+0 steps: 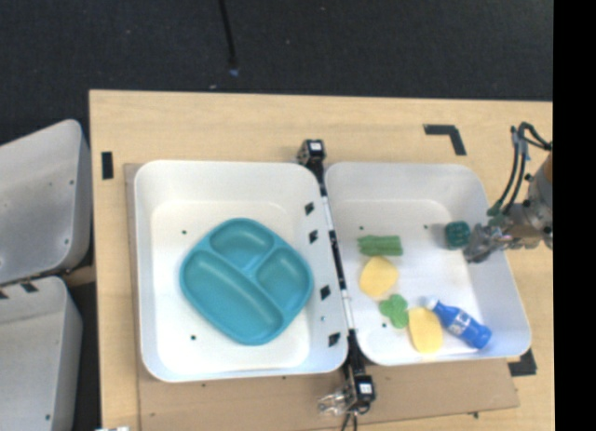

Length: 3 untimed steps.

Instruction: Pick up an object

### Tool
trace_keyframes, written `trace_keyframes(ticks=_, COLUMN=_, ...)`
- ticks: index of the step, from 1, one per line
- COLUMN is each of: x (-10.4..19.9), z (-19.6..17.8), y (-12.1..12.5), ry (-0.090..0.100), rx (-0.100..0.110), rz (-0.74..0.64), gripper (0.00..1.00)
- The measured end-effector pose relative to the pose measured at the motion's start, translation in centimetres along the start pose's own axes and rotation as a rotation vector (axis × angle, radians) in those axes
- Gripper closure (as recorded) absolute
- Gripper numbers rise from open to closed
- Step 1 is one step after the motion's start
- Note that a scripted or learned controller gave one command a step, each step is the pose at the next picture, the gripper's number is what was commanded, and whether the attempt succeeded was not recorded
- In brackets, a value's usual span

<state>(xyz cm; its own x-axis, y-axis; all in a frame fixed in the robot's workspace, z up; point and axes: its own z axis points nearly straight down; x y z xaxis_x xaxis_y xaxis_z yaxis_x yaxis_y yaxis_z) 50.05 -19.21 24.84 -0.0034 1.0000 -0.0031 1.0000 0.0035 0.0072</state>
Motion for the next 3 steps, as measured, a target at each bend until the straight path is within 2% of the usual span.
trace_keyframes(ticks=1, x=5.6, z=0.8, y=2.2, ry=0.003, rx=0.004, rz=-0.004, gripper=1.00)
trace_keyframes(ticks=2, x=11.0, z=-0.1, y=3.6, ry=0.004, rx=0.005, rz=-0.004, gripper=1.00)
trace_keyframes(ticks=3, x=15.6, z=0.9, y=6.0, ry=0.003, rx=0.006, rz=-0.003, gripper=1.00)
